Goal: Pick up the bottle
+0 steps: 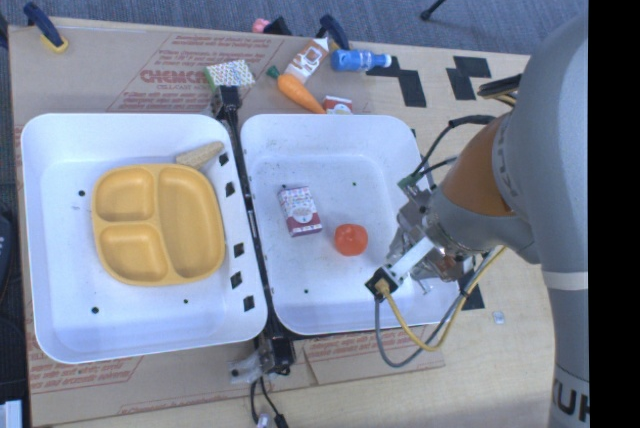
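Behind the right bin (330, 122) one bottle (358, 61) is seen, inside it one carton (300, 212), perhaps one tomato (350, 239); the pincer (412, 252) state cannot be told.

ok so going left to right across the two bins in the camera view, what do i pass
yellow divided plate → small red and white carton → round red thing → pincer
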